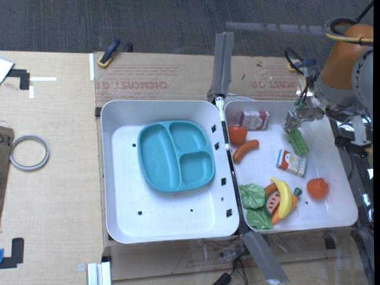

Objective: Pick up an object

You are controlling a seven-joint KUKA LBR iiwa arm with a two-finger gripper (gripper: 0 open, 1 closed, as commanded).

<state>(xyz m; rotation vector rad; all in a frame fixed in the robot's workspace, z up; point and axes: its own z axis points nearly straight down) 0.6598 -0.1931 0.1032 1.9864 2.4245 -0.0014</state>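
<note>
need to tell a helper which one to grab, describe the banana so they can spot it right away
Look in the right white bin, at its near edge where the toy foods pile up. The banana lies there, curved, across a watermelon slice and beside green leafy pieces. It is the bin's one yellow item.
</note>
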